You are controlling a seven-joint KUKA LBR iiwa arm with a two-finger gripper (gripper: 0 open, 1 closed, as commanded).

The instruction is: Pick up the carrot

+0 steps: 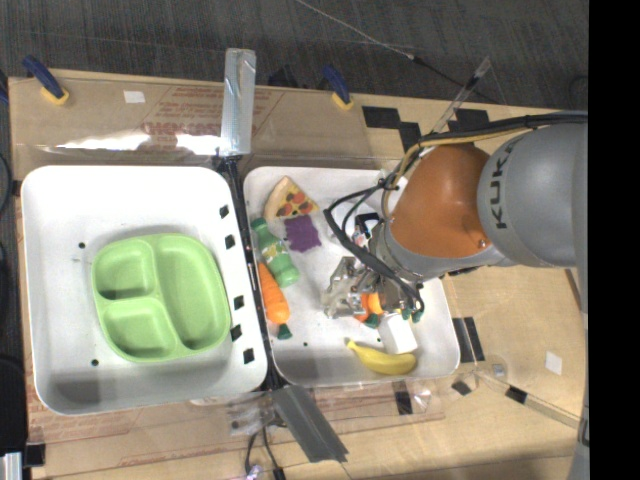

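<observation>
The carrot (275, 295) is orange and lies along the left wall of the right bin (440, 353), just below a green item (273, 253). My gripper (345, 293) hangs low over the middle of that bin, about a hand's width to the right of the carrot and apart from it. A small orange and green piece (372, 306) shows right beside the gripper; what it is I cannot tell. The grey arm with its orange band (440, 208) covers the bin's right side.
A pizza slice (291, 201) and a purple item (301, 232) lie at the back of the right bin. A banana (382, 359) and a white block (399, 335) sit near its front edge. The left bin (50, 208) holds a green divided plate (160, 295).
</observation>
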